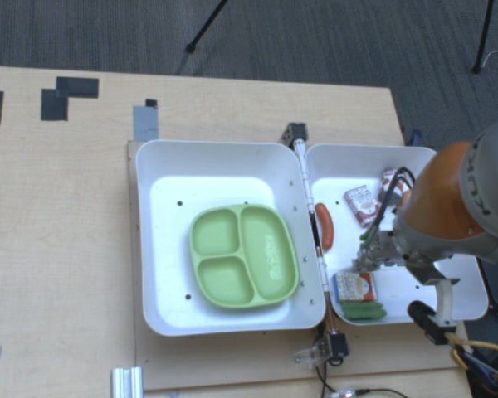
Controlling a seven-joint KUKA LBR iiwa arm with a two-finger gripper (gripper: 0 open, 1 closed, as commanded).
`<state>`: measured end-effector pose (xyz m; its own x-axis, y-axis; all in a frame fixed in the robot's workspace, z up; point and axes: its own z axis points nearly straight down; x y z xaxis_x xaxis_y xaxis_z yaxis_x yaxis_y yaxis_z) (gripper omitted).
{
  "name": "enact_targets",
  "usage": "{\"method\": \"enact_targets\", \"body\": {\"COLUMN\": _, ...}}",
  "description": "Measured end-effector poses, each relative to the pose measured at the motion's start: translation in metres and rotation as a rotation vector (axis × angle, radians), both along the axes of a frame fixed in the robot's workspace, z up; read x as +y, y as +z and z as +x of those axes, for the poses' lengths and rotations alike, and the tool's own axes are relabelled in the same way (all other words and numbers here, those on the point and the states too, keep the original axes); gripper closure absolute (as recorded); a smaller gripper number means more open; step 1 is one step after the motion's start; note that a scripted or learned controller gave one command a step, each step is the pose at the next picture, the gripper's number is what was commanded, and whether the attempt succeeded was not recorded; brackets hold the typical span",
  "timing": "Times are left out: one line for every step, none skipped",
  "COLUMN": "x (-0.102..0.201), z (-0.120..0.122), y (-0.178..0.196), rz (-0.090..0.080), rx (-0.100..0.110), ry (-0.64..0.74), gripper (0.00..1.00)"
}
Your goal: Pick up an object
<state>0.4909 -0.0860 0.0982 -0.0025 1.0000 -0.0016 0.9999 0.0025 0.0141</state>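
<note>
In the right bin [473, 301] lie an orange-red sausage [324, 226] by the left wall, a red and white packet [361, 203] farther back, a small colourful carton [353, 287] near the front, and a green item [363, 311] at the front edge. My gripper [368, 258] hangs low over the bin's middle, just above and behind the carton and right of the sausage. The grey wrist and its orange band [436, 197] cover much of the bin's right half. Nothing can be seen held.
The left bin [162, 222] holds a light green divided plate [245, 255]. A ridge [309, 222] with a clamp at the back separates the two bins. Black cables run along the arm, and a dark bracket [427, 322] sticks out at the right bin's front.
</note>
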Motion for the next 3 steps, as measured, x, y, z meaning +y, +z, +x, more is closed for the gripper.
{"method": "enact_targets", "body": {"x": 0.0, "z": 0.0, "y": 0.0, "rz": 0.0, "rx": 0.0, "ry": -0.001, "gripper": 0.0}}
{"method": "enact_targets", "body": {"x": 0.001, "z": 0.001, "y": 0.01, "rz": 0.001, "rx": -0.003, "ry": 0.002, "gripper": 1.0}}
{"method": "enact_targets", "body": {"x": 0.001, "z": 0.001, "y": 0.01, "rz": 0.001, "rx": -0.003, "ry": 0.002, "gripper": 0.0}}
